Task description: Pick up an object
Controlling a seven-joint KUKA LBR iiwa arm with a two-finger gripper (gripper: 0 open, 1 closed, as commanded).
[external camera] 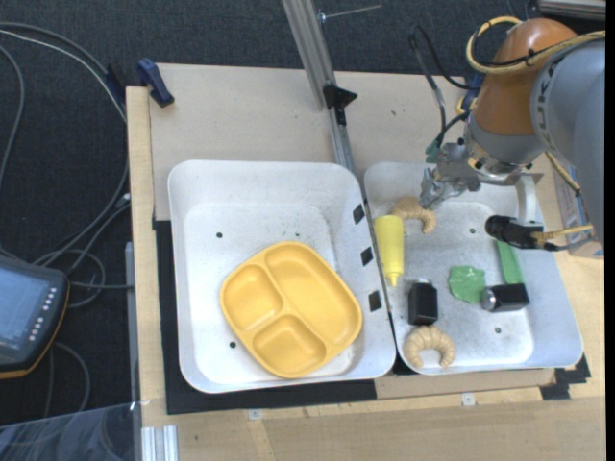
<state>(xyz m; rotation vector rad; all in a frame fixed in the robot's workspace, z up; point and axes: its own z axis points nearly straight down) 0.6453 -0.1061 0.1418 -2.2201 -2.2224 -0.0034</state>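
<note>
- Nearest the camera, a croissant [430,347] is seen at the front edge of the right bin [548,329], well apart from the gripper [434,188].
- At the bin's back left, a second croissant [415,215] is found, curved, just below and slightly left of the gripper, and is judged the likeliest target.
- Whether it is touched cannot be told.
- A yellow bottle [389,246] is laid lengthwise just beside it.

Tan croissant [416,215] at right bin's far edge, beside yellow bottle's [389,245] top; another croissant [430,347] near front
</note>
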